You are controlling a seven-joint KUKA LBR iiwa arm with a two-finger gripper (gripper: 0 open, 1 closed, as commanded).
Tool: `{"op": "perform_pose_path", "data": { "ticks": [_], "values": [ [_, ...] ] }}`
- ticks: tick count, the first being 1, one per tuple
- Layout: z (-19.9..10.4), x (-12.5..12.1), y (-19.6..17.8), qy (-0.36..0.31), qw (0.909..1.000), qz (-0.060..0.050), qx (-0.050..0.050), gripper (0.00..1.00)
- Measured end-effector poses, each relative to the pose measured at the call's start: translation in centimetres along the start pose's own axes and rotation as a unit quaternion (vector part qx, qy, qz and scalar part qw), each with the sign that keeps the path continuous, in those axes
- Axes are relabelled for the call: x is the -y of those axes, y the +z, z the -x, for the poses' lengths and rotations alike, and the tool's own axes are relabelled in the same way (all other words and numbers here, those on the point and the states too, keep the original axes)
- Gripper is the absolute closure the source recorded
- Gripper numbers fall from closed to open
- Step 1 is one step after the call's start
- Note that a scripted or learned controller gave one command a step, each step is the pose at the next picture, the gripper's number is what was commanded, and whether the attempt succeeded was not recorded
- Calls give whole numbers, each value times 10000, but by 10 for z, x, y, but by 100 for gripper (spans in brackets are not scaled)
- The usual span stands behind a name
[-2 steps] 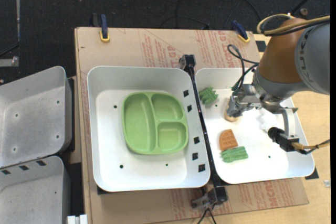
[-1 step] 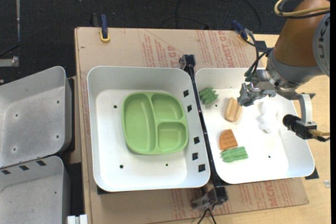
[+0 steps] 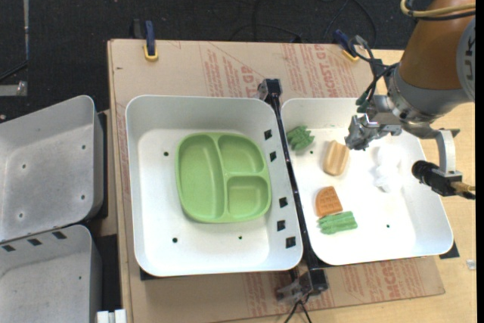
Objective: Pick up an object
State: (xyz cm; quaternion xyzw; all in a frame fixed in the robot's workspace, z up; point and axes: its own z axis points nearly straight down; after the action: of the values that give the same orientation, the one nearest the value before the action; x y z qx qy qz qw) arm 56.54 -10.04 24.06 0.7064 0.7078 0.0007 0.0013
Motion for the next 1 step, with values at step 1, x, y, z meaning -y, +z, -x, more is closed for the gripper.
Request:
{"op": "perform_pose_path", "data": {
  "ticks": [1],
  "values": [
    [-51, -6, -7, -29, 10000, -5, -10, 100]
  ]
}}
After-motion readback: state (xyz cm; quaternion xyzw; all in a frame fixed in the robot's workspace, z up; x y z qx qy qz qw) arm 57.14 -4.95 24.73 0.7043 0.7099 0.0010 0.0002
